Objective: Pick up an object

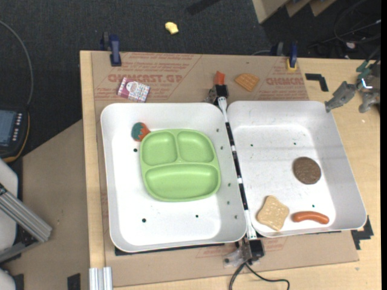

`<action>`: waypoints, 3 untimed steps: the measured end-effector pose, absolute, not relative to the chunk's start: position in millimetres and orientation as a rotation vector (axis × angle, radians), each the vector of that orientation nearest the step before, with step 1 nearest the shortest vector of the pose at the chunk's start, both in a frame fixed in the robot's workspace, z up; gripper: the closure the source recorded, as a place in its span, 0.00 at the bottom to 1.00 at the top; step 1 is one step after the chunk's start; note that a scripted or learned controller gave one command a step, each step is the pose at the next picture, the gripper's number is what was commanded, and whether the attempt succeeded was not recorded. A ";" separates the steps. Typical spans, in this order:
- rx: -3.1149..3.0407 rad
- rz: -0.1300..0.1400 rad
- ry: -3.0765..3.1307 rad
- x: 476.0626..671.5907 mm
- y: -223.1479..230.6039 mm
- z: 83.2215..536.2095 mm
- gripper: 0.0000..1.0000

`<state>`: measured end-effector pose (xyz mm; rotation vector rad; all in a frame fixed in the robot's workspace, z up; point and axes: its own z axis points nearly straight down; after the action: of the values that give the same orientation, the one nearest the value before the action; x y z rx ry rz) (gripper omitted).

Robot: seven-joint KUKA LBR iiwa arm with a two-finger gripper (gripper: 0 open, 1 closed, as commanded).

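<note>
Faint red print runs along the cardboard sheet (pixel 181 77) on the surface, reading roughly "CHEMCAST GP", partly repeated at right. The small pink packet (pixel 133 89) carries print too tiny to read.

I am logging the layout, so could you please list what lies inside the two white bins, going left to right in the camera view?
Small red and teal round toy → green three-compartment plastic plate → tan toast-shaped slice → brown round patty.
</note>
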<state>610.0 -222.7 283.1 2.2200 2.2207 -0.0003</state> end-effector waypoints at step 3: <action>2.226 -0.002 2.224 558.1 -184.2 84.6 0.00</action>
<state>558.1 -184.2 84.6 2.2259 2.2242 -0.0021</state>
